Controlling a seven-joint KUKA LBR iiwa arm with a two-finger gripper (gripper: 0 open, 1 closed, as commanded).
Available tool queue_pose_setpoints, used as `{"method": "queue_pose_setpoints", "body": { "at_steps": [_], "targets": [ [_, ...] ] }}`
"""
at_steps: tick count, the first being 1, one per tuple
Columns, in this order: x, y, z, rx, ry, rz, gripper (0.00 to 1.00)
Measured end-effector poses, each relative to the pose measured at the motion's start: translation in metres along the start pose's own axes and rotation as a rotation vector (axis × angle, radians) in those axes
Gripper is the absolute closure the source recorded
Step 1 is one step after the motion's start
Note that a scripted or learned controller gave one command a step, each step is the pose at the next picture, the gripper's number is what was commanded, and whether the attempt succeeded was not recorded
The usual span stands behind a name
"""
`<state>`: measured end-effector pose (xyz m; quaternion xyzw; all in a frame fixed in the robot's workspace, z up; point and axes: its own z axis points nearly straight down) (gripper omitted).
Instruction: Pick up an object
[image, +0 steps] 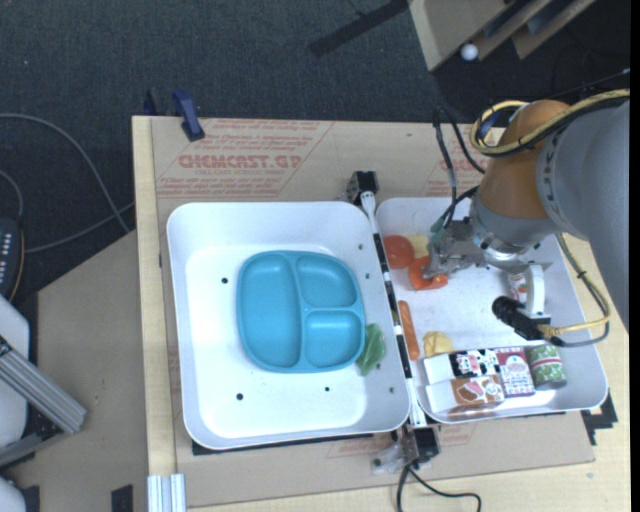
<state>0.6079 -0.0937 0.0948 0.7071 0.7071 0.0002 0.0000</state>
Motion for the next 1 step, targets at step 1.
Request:
{"method": "queue_pose_setpoints", "body": {
  "at_steps": [1],
  "targets": [
    [0.0099,-0.0491,-0.0905,-0.001,-0.001,0.000,1.00]
  ]
}}
